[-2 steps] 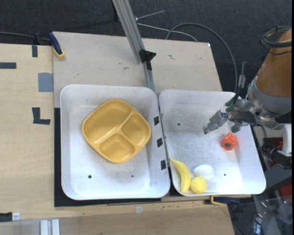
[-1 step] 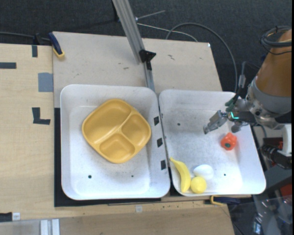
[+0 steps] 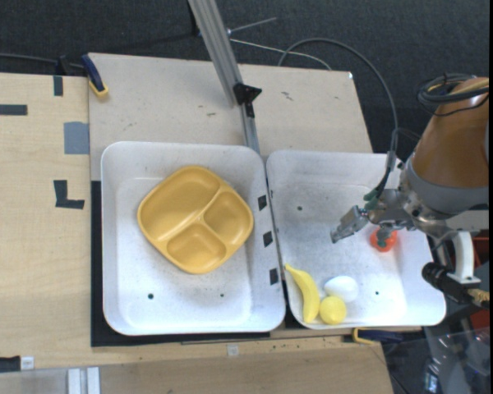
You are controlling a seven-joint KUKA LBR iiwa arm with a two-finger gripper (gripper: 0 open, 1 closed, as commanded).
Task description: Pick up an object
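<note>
1. Hovering over the right bin (image 3: 312, 179), the gripper (image 3: 345, 226) hangs beside a small red-orange object (image 3: 384, 240).
2. Whether it is parted or closed cannot be told.
3. Banana (image 3: 305, 290), white egg (image 3: 341, 286) and lemon (image 3: 333, 309) lie near the front wall.

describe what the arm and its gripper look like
The arm enters from the right as a bulky rounded body, orange-brown on top with a grey section beneath. At its end sits a small grey metal gripper on a dark wrist block. A thin black cable runs by the arm's upper side.
</note>
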